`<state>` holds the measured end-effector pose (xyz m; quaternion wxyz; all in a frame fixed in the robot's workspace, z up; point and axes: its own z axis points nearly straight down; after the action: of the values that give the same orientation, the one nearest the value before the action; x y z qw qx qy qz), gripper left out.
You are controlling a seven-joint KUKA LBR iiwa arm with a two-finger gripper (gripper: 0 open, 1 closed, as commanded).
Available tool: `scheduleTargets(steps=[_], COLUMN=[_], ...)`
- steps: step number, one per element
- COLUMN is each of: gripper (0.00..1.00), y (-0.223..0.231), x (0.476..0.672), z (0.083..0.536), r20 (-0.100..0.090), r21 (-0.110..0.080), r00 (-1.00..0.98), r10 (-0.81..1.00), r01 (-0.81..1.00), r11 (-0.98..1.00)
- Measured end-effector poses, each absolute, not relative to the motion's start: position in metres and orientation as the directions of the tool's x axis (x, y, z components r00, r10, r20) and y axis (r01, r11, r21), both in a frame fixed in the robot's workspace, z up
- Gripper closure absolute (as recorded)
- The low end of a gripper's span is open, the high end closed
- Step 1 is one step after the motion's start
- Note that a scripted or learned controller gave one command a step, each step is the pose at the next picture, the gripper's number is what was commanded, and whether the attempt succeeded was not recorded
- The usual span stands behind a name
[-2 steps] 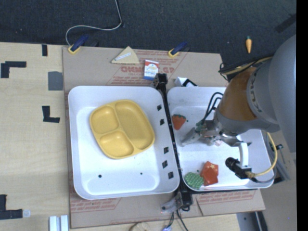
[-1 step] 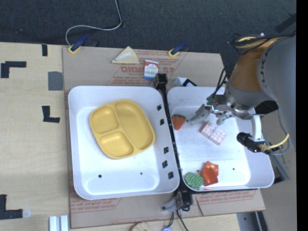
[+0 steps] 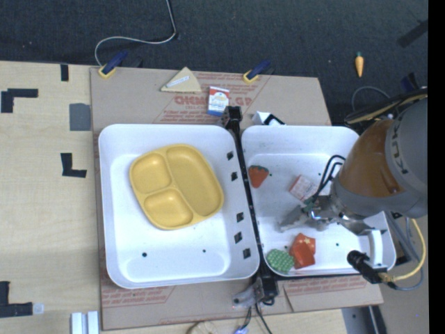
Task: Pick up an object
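The red object (image 3: pixel 303 249) lies at the lower middle of the right bin (image 3: pixel 278 139), beside a green piece (image 3: pixel 280 259). My gripper (image 3: pixel 295 216) hovers just above it, fingers apart and empty; I judge the approach step, calling for a descent toward lower frame.

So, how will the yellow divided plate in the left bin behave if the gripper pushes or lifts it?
The yellow plate looks like rigid moulded plastic, so it probably stays stiff. It lies flat on the left bin floor, so a push likely slides it rather than tips it. Its low, rounded rim may be hard to pinch.
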<state>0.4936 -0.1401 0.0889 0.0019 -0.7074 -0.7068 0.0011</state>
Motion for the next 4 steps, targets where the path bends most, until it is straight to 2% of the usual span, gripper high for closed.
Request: scheduleTargets(steps=[1,2,3,4], gripper=[0.00,0.00,0.00,1.00], y=[-0.213,-0.158,-0.171,-0.172], x=[0.573,0.550,0.600,0.600], z=[0.146,0.101,0.087,0.097], r20=[-0.003,0.001,-0.001,-0.006], r21=[0.001,-0.003,0.002,0.006], r00=[0.000,-0.001,-0.002,-0.003], r10=[1.000,1.000,1.000,1.000], r01=[1.000,1.000,1.000,1.000], r11=[0.000,0.001,0.002,0.003])
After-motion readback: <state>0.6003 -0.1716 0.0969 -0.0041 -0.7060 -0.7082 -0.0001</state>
